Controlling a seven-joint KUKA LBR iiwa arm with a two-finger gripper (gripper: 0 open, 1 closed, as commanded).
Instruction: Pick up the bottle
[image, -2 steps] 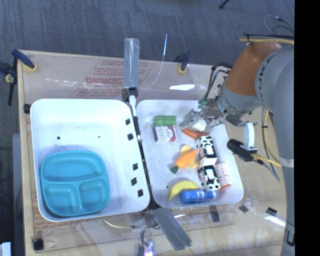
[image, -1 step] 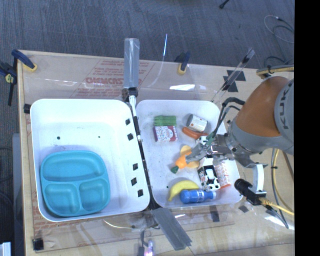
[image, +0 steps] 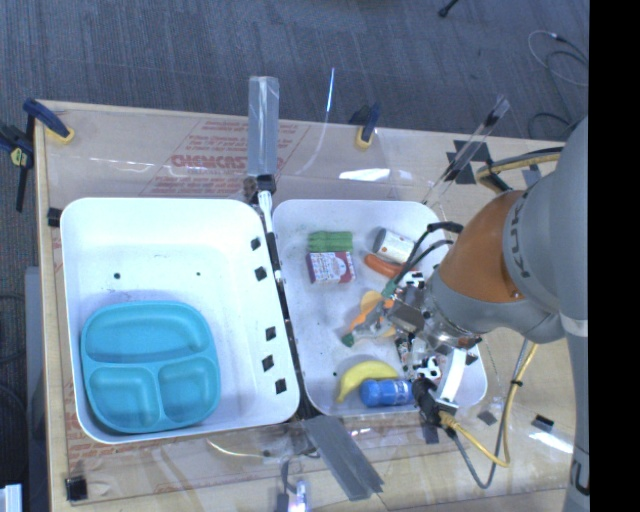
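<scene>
The blue bottle (image: 383, 392) lies on its side on the near side of the pincer (image: 410, 340), just below it in the camera view, and I see nothing grasped in the pincer. A yellow banana (image: 358, 378) touches the bottle on the side away from the arm. Both are in the right bin (image: 320, 340), near its front wall. Whether the pincer is released or clenched I cannot tell (the wrist hides it from above).

Just beside the pincer, away from the arm, lies a small orange and green thing (image: 365, 312). Beyond the pincer are an orange piece (image: 380, 265) and a white can (image: 393, 243). Further from the arm are a dark red packet (image: 329, 267) and a green block (image: 329, 241). Well apart from the pincer, the left bin (image: 160, 250) holds a blue tray (image: 150, 365) with three compartments.
</scene>
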